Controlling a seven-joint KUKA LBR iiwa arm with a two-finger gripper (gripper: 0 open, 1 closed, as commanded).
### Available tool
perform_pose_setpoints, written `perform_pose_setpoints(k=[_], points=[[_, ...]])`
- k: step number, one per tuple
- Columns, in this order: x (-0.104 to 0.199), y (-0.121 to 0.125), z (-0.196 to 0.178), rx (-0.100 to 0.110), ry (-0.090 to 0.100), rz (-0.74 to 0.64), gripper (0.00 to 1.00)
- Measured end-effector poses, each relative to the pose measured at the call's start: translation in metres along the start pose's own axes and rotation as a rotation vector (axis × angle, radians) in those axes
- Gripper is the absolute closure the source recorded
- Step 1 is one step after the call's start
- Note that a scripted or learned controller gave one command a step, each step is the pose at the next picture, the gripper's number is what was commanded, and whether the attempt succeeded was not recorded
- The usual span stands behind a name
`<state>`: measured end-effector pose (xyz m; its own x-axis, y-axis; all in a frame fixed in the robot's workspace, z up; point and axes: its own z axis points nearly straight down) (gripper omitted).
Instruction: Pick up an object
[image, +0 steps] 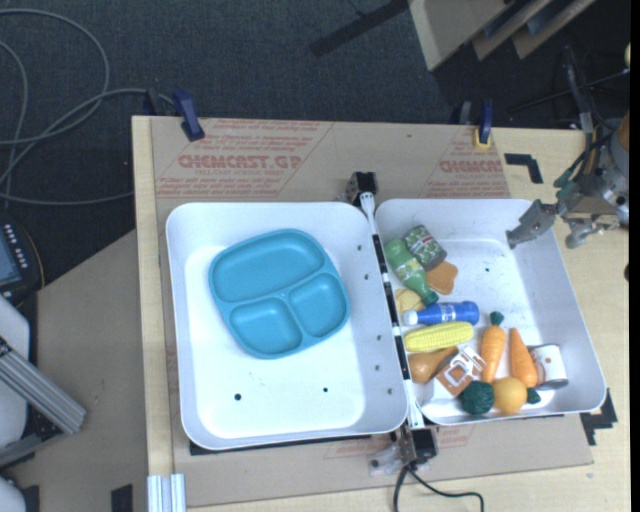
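Candidate objects heaped in right bin (560, 290), lower-left part: corn cob (437, 337), blue tube (446, 314), two carrots (506, 352), green bottle (409, 264), lemon (509, 394), broccoli (477, 397). All touching or overlapping; corn and tube lie side by side near bin divider. Left bin (200, 330) carries blue divided plate (279, 291). Step, as judged: approach, nothing picked yet. Next move calls for travel left and down over pile, choosing piece with free sides. Pincer (552, 223) at right bin's upper right rim, fingers spread apart, holding nothing, well apart from pile.

Probably a robotics lab: a clamped cardboard-covered counter (300, 150), two white bins (200, 300), loose cables (60, 110) on dark carpet.
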<state>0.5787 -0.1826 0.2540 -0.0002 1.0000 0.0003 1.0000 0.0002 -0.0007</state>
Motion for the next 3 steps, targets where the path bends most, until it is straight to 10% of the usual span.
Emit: perform_pose_setpoints(k=[1,2,3], points=[[0.059,-0.030,0.122,0.013,0.006,-0.004,0.00],[0.044,-0.088,0.172,0.007,0.002,0.004,0.00],[0.044,-0.084,0.159,-0.003,-0.001,0.001,1.00]])
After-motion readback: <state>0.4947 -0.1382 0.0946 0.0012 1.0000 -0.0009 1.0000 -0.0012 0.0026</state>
